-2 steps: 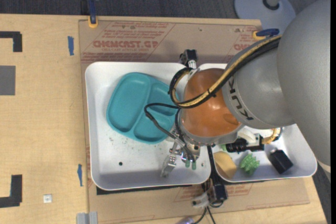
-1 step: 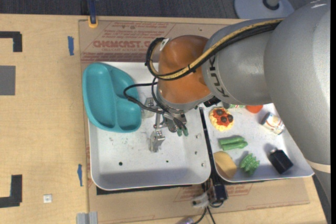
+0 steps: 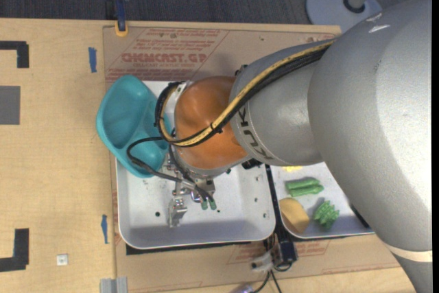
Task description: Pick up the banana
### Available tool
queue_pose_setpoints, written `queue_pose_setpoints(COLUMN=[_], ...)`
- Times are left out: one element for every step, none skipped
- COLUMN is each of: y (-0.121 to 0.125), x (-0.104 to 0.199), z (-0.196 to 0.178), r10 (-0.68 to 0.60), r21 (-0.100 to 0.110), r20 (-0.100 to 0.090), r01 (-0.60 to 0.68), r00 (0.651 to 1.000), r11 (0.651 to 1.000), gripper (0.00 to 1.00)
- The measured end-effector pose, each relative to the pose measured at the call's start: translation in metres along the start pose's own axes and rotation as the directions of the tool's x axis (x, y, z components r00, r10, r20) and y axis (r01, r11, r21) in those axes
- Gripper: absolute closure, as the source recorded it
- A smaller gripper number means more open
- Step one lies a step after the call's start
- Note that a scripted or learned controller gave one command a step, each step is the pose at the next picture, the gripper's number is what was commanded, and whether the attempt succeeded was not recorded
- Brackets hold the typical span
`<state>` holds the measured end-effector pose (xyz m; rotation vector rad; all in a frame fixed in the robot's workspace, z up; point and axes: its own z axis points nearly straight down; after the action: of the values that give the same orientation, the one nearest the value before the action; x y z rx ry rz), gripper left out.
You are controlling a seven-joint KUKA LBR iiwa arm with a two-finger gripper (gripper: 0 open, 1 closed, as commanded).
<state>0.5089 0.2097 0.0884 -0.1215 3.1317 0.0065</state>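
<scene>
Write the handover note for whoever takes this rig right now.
Gripper: low over the left bin, near its middle; whether it is open or shut cannot be told, and nothing is seen held.
Things: teal bowl on the left bin's far-left rim. Right bin holds a green pod, a yellowish piece and a green knobbly piece.
Done: no pick seen.
Left: find and lift the banana.

A thin yellow sliver, apparently the banana (image 3: pixel 293 167), peeks out at the far edge of the right bin (image 3: pixel 312 232), just under the arm. The rest of it is hidden, so its pose cannot be told.
</scene>
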Motion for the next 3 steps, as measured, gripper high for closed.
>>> queue_pose_setpoints(y=[0.009,0.013,0.013], x=[-0.079,-0.007,-0.009], z=[0.001,-0.001,-0.012], r10=[0.072,-0.175,-0.173], r21=[0.001,0.003,0.0], r20=[0.0,0.008,0.014], r01=[-0.072,0.175,0.173], r00=[0.997,0.984,0.985], r11=[0.997,0.984,0.985], gripper=[0.0,0.0,1.0])
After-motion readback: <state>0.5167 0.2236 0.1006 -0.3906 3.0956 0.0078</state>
